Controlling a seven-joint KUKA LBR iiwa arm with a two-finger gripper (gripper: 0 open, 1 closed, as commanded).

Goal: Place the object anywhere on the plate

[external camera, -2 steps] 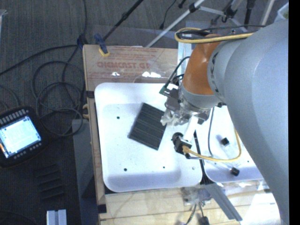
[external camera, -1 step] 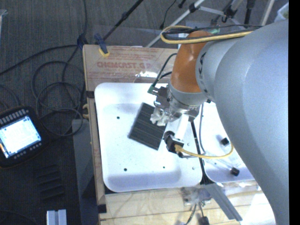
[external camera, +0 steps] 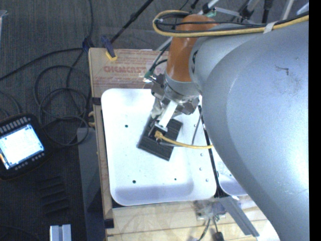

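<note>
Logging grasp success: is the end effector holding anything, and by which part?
Cannot be told. The end effector is low over the left bin.

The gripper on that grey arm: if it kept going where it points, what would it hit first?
Probably the white floor of the left bin: the gripper points down into it, though the spot beneath is hidden.

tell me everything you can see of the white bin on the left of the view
The white bin is a shallow tray that looks like smooth plastic. It is roughly rectangular, with rounded corners and a low raised rim. Its floor bears a few small dark dots. It lies flat on the wooden bench, close beside the second bin, of which a corner shows. The gripper hangs over its upper middle; whether it touches the floor cannot be told.
</note>
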